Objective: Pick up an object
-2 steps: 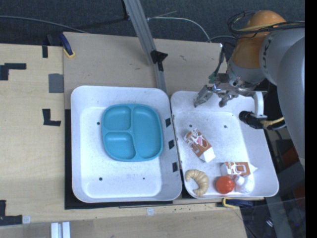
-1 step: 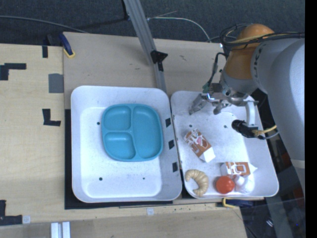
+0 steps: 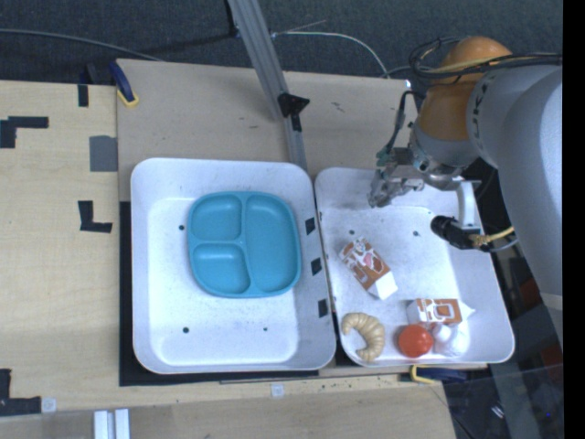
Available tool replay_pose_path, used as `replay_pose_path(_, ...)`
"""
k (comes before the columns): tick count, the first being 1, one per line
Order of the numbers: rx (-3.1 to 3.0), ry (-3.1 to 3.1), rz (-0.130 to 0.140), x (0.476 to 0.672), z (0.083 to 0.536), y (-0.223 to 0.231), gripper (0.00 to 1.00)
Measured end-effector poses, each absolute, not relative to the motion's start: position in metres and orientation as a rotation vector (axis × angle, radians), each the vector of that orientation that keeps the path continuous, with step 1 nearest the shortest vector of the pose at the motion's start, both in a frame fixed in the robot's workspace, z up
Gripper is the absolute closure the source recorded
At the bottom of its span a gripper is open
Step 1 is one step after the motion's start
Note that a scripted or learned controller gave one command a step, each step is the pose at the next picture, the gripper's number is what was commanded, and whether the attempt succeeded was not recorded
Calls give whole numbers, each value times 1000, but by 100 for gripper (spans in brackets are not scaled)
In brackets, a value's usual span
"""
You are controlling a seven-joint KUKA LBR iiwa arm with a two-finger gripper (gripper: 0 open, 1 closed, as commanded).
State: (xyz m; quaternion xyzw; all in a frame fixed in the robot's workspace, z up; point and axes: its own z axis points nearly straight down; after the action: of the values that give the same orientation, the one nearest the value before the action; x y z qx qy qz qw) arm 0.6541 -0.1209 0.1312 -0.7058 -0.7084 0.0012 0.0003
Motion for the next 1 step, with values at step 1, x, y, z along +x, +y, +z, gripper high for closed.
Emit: replay_pose_path(1, -2223, -2227, -5, 656, 195, -121, 100)
